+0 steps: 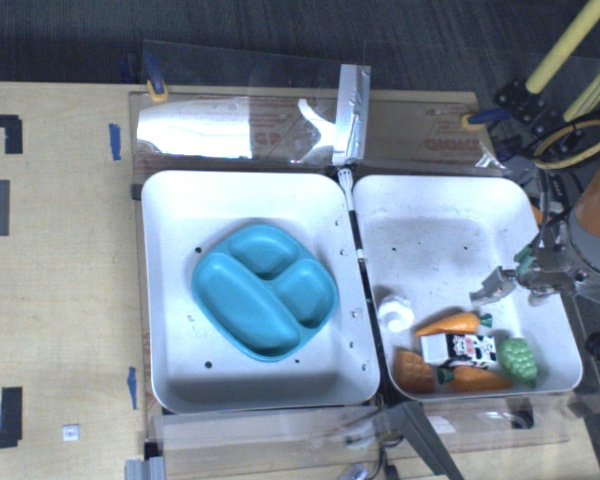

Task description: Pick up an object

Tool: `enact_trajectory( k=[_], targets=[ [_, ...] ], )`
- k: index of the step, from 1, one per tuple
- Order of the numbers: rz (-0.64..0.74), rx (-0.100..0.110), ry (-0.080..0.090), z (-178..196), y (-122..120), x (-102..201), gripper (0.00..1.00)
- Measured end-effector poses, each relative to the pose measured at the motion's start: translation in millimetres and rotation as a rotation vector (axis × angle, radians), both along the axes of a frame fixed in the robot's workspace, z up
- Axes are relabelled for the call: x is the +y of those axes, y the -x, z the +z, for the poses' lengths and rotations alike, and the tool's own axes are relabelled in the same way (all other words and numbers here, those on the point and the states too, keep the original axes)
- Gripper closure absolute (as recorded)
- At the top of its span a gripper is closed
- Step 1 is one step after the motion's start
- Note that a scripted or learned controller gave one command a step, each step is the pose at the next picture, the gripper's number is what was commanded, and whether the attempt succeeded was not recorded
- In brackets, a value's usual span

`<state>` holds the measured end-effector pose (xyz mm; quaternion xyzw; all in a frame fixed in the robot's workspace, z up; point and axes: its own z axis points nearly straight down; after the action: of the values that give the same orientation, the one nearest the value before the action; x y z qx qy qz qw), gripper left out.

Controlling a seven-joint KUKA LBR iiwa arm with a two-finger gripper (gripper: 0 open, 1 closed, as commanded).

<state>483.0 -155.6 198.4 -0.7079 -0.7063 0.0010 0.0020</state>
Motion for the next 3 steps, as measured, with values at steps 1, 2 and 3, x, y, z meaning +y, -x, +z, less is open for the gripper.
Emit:
enact_trajectory(
  k=[1,2,3],
  targets=[
    [0.160,-0.027,0.005,-93.1,-4.3,20.3,0.00],
    [0.139,-0.033,0.005,-96.5,-11.5,-17.3,0.00],
    [0.232,-0.048,0.026,-97.5,-25.9,20.0,0.00]
  ],
)
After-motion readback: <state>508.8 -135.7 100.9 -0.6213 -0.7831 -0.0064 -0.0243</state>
